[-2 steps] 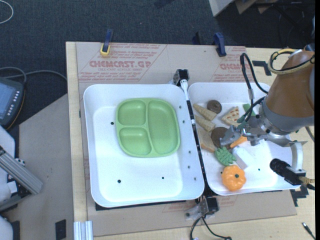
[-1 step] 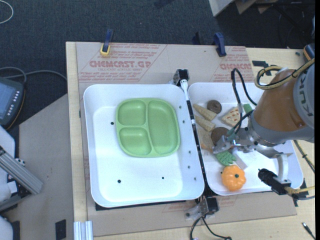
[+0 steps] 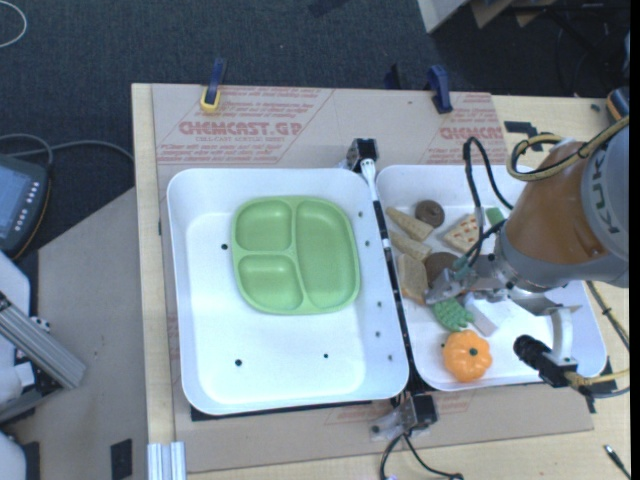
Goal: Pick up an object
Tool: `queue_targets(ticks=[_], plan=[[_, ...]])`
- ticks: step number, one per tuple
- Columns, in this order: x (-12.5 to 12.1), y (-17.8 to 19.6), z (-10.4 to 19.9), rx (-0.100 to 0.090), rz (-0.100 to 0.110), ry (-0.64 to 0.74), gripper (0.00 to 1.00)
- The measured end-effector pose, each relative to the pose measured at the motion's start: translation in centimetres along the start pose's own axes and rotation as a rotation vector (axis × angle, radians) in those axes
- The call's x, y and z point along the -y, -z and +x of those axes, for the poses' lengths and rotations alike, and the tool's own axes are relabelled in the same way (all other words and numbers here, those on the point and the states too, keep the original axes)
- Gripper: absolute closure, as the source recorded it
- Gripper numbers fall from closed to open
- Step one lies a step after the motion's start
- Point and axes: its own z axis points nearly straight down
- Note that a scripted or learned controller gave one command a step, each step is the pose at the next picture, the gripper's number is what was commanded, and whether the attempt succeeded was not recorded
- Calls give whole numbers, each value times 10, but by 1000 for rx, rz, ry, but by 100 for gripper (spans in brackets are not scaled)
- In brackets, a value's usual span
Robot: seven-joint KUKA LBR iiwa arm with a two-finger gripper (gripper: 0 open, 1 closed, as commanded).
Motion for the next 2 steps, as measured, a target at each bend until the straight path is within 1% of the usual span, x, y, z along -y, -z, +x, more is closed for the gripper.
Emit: queue_targets(ticks=[1, 2], plan=[[-7, 14, -3, 11, -28, -1, 100], [-7, 57, -3, -7, 14, 6, 100]])
